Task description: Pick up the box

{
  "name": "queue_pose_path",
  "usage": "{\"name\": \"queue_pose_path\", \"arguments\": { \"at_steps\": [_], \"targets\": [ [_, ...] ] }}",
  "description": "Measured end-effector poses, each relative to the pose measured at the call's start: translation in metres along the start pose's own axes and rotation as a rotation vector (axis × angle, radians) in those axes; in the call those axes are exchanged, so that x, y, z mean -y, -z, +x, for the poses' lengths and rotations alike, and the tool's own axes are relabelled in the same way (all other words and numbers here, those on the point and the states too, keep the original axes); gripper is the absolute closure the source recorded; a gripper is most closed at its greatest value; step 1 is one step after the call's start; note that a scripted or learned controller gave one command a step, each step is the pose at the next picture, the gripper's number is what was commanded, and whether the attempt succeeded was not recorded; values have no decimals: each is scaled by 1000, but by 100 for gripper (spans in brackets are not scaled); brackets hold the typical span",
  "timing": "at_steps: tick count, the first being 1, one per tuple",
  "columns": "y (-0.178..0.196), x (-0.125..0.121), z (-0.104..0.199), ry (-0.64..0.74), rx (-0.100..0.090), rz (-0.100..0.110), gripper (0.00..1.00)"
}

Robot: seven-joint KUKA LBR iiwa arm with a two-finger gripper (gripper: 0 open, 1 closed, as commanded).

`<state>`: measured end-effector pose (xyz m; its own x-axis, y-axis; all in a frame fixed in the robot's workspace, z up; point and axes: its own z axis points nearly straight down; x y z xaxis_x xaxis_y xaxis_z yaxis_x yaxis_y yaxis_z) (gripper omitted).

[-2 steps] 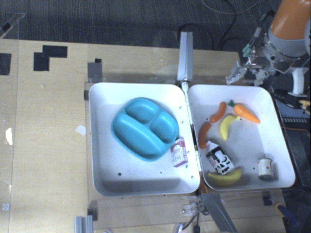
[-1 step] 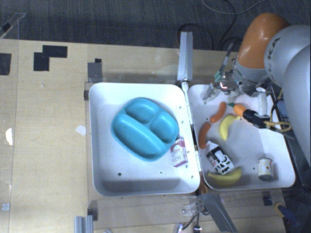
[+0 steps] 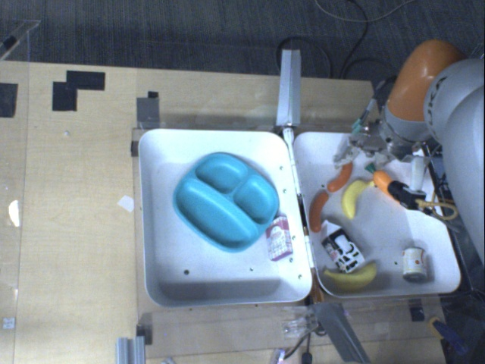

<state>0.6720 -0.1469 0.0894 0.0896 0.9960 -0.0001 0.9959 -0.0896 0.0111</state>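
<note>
We saw claw (image 3: 369,144) at back of right bin (image 3: 447,279), low over orange item (image 3: 339,179). Could not tell claw's state; too blurred. Nothing seen held.

We took box (image 3: 340,250) to be black-and-white carton at front of right bin, touching banana (image 3: 350,277), well apart from claw. We judged step: approach, grasp not yet made. Next move called for travel toward front, descent over box clear of banana.

Left bin (image 3: 151,279) held blue tray (image 3: 226,200) and small bottle (image 3: 279,238). Box print unreadable; arm cut off at right.
</note>
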Motion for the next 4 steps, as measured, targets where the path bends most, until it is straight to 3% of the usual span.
{"name": "queue_pose_path", "arguments": {
  "at_steps": [1, 2, 3, 4],
  "targets": [
    [13, -2, 2, 5, 0, -7, 100],
    [52, 0, -5, -152, 0, 4, 100],
    [156, 4, 43, -298, 0, 3, 100],
    [197, 8, 55, -318, 0, 4, 100]
  ]
}}
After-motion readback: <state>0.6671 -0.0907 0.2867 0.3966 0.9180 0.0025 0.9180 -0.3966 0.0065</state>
